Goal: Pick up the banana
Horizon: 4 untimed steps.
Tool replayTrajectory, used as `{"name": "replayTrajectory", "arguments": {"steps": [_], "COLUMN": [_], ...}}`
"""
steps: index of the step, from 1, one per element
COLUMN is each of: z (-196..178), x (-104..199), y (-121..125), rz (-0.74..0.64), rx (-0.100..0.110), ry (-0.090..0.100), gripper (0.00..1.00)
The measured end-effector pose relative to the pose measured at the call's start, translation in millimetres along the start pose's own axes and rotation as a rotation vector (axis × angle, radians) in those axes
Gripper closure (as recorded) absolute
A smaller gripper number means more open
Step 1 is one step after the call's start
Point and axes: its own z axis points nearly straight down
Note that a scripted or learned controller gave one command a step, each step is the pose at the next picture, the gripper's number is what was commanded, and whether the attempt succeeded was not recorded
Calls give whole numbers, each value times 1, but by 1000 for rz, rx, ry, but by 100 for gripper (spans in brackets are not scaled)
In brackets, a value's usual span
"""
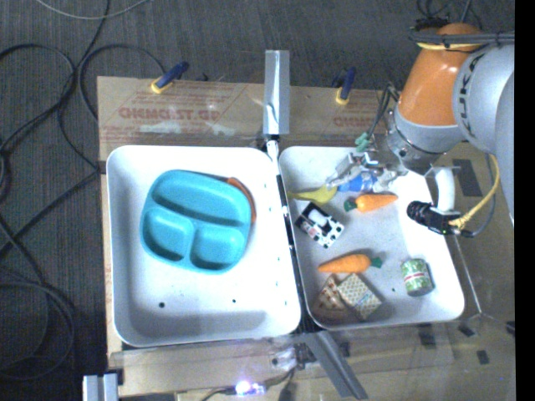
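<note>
The banana [313,194] lies in the upper left part of the right bin [447,307], yellow, with its tip pointing left and its right end running under the gripper. My gripper [358,174] hangs over the top of that bin, just right of the banana's visible part and above a carrot [373,200]. The grey arm with its orange band [435,90] comes in from the upper right. The gripper's body hides where it meets the banana.
The right bin also holds a black-and-white object [320,224], a second carrot [344,262], a green can [415,276] and small boxes [352,296]. In the left bin [125,307] lies a blue divided tray [198,220]. A metal divider [275,98] stands between the bins.
</note>
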Motion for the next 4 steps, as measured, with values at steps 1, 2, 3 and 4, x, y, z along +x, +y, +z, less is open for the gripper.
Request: {"name": "replayTrajectory", "arguments": {"steps": [1,2,3,4], "z": [109,113,110,109], "x": [7,-54,-44,-5], "y": [23,43,42,8], "rz": [-161,-467,-753,-875], "rx": [-10,41,54,-8], "ry": [-4,30,4,-13], "gripper": [0,0,0,0]}}
